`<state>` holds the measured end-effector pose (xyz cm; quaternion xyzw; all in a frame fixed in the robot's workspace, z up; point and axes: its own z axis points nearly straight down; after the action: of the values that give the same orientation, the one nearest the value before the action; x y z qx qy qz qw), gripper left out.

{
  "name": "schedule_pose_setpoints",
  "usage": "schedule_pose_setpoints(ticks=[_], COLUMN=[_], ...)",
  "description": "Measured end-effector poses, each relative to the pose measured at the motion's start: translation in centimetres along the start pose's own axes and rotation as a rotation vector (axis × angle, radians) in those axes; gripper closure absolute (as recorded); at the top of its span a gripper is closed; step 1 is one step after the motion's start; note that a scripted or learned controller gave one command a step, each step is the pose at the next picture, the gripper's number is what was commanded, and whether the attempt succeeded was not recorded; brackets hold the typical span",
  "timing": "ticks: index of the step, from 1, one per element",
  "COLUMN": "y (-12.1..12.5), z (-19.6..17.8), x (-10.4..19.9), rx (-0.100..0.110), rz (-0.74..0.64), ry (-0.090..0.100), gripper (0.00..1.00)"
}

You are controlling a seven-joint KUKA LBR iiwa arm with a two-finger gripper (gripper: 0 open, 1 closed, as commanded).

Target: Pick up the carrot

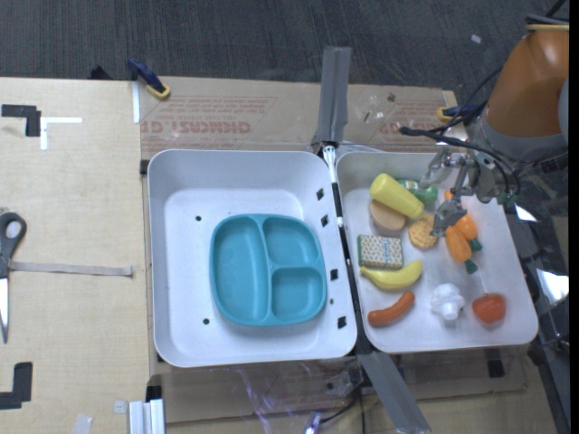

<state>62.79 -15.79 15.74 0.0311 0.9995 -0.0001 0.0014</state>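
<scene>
A plywood bench holds two shallow white bins; the left bin carries a teal divided plate, the right bin a heap of toy food. The carrot lies in the right bin's upper right, orange with a green tip, just beside a round cracker. The gripper hangs right over it; whether its jaws are spread or closed I cannot tell. The carrot looks light, stiff and smooth plastic, likely slippery; pinching across its thicker middle seems safest.
</scene>
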Motion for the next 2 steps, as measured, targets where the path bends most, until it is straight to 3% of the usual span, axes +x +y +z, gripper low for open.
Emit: schedule_pose_setpoints(ticks=[1, 2], y=[-2.8, -2.7], z=[6.4, 5.2], x=[0.5, 0.3], rx=[0.000, 0.002], rz=[-0.013, -0.018], ry=[-0.001, -0.009], gripper=[0.00, 1.00])
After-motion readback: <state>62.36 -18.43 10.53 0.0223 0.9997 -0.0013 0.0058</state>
